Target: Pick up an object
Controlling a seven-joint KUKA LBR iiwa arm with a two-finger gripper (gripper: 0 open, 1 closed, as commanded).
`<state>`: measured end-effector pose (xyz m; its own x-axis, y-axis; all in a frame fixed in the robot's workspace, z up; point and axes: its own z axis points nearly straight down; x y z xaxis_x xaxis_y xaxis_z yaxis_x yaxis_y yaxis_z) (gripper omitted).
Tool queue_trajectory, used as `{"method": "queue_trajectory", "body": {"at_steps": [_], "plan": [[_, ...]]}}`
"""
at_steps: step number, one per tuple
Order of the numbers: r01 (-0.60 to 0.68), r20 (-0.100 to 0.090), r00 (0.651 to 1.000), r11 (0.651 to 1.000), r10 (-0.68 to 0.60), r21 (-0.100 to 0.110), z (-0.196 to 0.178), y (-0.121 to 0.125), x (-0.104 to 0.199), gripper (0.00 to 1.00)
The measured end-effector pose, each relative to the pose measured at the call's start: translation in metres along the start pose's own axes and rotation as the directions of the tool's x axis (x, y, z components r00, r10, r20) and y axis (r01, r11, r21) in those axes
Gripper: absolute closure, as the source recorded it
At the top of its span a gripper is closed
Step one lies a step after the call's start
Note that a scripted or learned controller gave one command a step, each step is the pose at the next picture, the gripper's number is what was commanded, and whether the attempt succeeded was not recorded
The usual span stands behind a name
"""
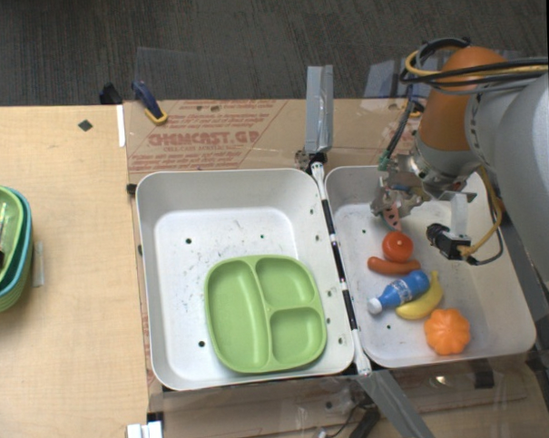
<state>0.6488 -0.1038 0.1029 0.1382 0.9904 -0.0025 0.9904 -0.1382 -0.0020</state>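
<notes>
My hand (pixel 394 210) hangs low over the right bin (pixel 498 340), just above the tomato (pixel 398 245).
I cannot tell what my hand grips; beside the tomato lie a sausage (pixel 392 266), blue bottle (pixel 399 292), banana (pixel 423 299) and orange (pixel 447 331).

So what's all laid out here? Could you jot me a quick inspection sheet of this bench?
Surface: wooden bench bearing left bin and right bin, side by side.
Job's things: in the right bin, tomato, sausage, blue bottle, banana, orange pumpkin.
Clutter: green divided plate in the left bin; stacked green containers at the bench's left edge.
Grippers: gripper low over the right bin's far end, above the tomato; nothing seen held.
Cables: black and yellow cables along the wrist.
Surroundings: printed cardboard behind the bins.
</notes>
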Motion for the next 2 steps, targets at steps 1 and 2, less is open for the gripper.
{"method": "queue_trajectory", "body": {"at_steps": [1, 2], "plan": [[0.080, -0.001, 0.997, 0.997, -0.080, 0.000, -0.088, -0.036, 0.064, 1.00], [0.296, -0.002, 0.955, 0.955, -0.296, 0.001, -0.088, -0.090, 0.121, 1.00]]}}
